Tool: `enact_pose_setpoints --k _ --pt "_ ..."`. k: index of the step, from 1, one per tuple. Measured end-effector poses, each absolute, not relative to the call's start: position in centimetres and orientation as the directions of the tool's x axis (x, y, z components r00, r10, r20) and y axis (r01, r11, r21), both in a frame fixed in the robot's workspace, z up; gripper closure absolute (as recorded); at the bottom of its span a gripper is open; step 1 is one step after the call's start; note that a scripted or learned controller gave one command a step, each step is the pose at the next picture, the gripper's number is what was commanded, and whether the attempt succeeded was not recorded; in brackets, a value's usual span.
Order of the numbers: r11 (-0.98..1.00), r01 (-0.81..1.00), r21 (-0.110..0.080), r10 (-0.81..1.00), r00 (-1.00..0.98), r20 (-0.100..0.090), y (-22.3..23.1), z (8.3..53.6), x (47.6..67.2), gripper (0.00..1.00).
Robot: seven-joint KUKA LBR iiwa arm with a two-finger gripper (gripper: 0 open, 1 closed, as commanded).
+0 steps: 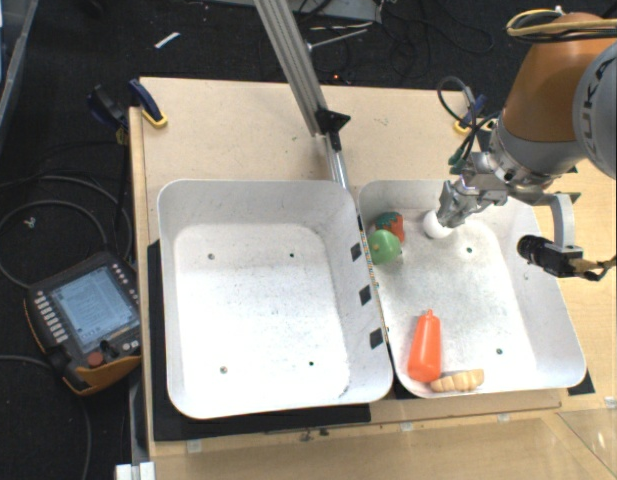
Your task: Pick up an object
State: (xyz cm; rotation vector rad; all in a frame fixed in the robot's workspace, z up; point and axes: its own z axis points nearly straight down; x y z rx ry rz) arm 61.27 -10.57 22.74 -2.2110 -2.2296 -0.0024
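Orange bottle, upright in view, cap uppermost

Grey arm with orange band cut off by right edge, base out of frame. End effector seen from above; wrist body hides the fingers, spread unclear. Small white rounded object half covered beneath it, shape and contact can't be judged. Red and green piece partly hidden behind green round object, too small to identify. Pale tan ridged object at right white bin near rim, type unclear. Clear plastic container cropped at top-left corner.
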Motion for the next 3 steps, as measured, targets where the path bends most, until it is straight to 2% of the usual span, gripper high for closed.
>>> enact_pose_setpoints --k 2,3 --pt "0.009 1.000 -0.002 1.000 -0.009 0.002 0.5 24.6 57.1 1.00" --pt "0.009 1.000 -0.002 1.000 -0.009 0.002 5.3 24.5 55.9 1.00"
